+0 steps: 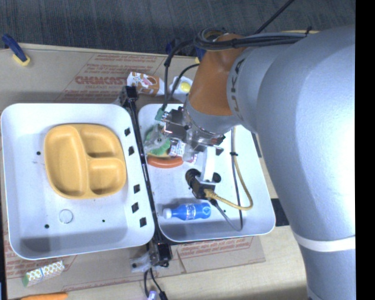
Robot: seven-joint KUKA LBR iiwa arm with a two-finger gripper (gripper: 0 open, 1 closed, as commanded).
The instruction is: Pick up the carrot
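A broad, smooth grey arm (pixel 300 105) narrows to an orange band (pixel 214 80) above the wrist, where dark lettering marks the casing. Black cables (pixel 250 37) loop over the top; a yellowish hose (pixel 240 192) trails beneath metallic wrist hardware (pixel 181 133).

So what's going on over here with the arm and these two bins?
The grey arm is reaching into the right bin, its tool low over the orange carrot near the bin's left wall. Whether it has the carrot can't be told. A blue bottle lies nearer the front. The left bin holds a yellow divided tray.
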